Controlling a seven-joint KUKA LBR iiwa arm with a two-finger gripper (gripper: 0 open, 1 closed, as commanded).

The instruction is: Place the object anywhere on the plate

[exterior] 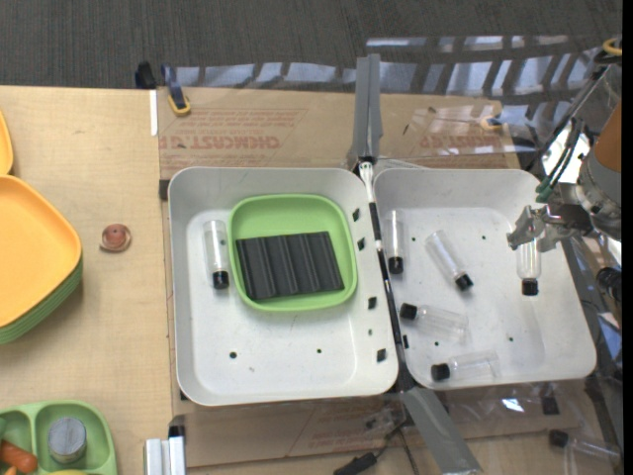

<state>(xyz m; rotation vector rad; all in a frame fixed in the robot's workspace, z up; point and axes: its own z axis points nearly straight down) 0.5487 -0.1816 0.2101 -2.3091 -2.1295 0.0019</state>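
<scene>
A green square plate (pixel 338 224) lies in the left bin (pixel 287 364), with a dark ribbed slab (pixel 292 265) resting on it. At the right bin's (pixel 495 339) far right side, my gripper (pixel 531 232) is shut on the upper end of a clear vial (pixel 528 261). That vial hangs below the fingers with its black cap down. Other clear vials lie in the right bin: one by the left wall (pixel 392 240), one in the middle (pixel 448 260), and two near the front (pixel 432 316) (pixel 463 368). Another vial (pixel 216 253) lies left of the plate.
The metal divider (pixel 368 117) runs between the two bins. Orange plates (pixel 30 255) are stacked at the far left, beside a small red knob (pixel 116 237). A green compartment tray (pixel 49 441) sits at the bottom left. Cardboard (pixel 257 137) lies behind the bins.
</scene>
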